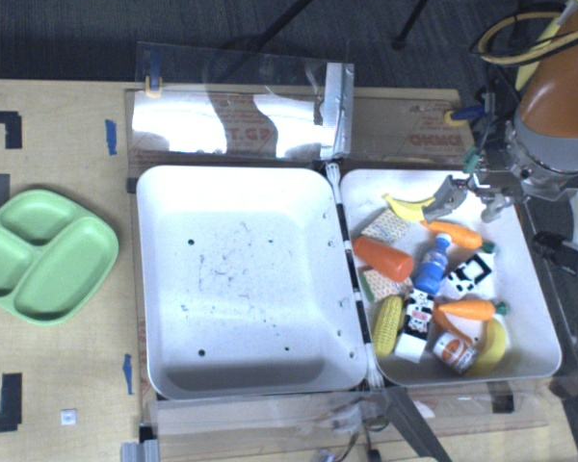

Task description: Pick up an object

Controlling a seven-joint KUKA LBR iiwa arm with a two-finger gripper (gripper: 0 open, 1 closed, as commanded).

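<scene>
The metal claw [474, 198] hung with its fingers spread and nothing between them over the far part of the right white bin [544, 354], a curved yellow banana [407, 207] just beside its left and a tapered orange carrot [455, 233] just below among glossy plastic toys.

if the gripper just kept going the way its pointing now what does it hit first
Probably the yellow banana. The gripper points left and downward over the right bin, and the banana's end lies just ahead of its fingertips, though depth is hard to judge from this slanted view.
</scene>
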